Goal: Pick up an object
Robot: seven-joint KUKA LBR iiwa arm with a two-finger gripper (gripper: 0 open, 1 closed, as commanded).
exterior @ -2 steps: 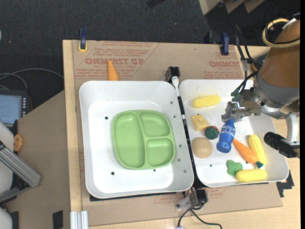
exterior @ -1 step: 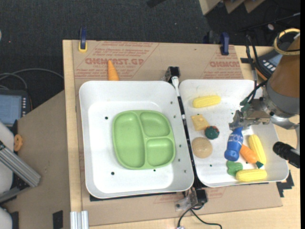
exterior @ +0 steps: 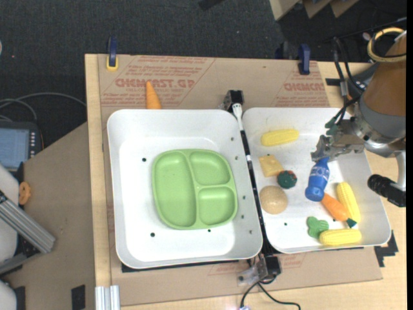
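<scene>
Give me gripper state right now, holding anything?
Gripper: cannot be told whether open or closed. It sits directly above the blue bottle in the right bin; nothing visibly held.

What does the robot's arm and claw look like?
The arm is thick, round and grey, with a wide orange band above the wrist. Black cables run along beside it. At its end sits the claw, a small, dark grey metal part that looks blocky and bumpy.

The arm (exterior: pixel 387 102) (grey, orange-banded) is cut off at the right edge.
</scene>
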